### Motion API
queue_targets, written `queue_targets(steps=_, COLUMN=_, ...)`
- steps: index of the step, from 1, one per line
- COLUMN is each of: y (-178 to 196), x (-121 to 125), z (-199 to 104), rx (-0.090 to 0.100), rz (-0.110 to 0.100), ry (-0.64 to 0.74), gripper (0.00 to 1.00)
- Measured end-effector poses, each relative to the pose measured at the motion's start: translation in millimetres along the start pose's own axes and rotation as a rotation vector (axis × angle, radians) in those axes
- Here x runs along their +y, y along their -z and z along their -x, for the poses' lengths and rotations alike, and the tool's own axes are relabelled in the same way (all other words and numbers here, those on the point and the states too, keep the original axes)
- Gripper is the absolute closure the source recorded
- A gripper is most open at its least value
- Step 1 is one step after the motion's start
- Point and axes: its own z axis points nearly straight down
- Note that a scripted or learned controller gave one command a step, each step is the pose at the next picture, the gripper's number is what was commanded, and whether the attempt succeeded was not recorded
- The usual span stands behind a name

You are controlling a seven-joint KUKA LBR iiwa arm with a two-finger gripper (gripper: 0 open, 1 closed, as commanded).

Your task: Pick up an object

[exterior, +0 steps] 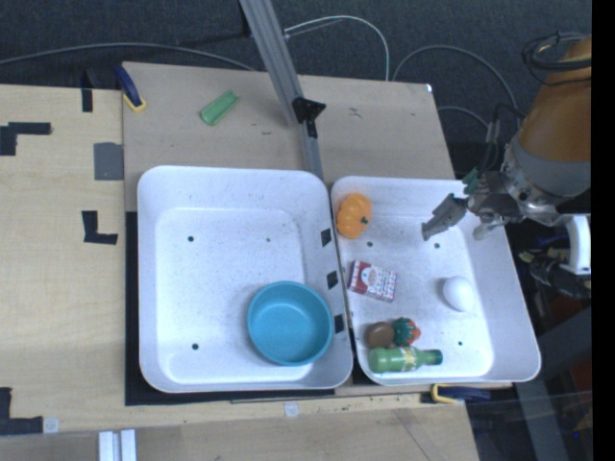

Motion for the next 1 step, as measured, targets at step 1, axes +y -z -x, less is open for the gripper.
queue_targets(steps=1, y=0.1, x=0.0, z=0.2, rx=0.0, rz=0.001, ry=0.0, gripper=0.0)
